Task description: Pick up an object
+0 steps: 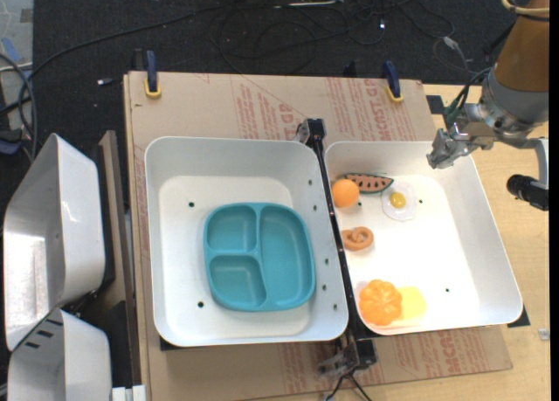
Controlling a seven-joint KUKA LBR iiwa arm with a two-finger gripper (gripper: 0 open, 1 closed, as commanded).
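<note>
Camera view | end effector (443, 153) over R bin (489, 242) (far edge) | 5 items

Two white bins: left (166, 216), right (476, 242). One teal tray (258, 257), three compartments, in left bin. Right bin, six food items: one orange ball (346, 193), one watermelon slice (367, 183), one fried egg (399, 202), one pretzel-like ring (357, 238), one orange pumpkin-like piece (381, 301), one yellow piece (412, 303).

One fixed overhead camera, slanted down.
You look from above the surface (262, 98) at both white bins (166, 216), moderately far; arm (524, 58) enters from right.
</note>
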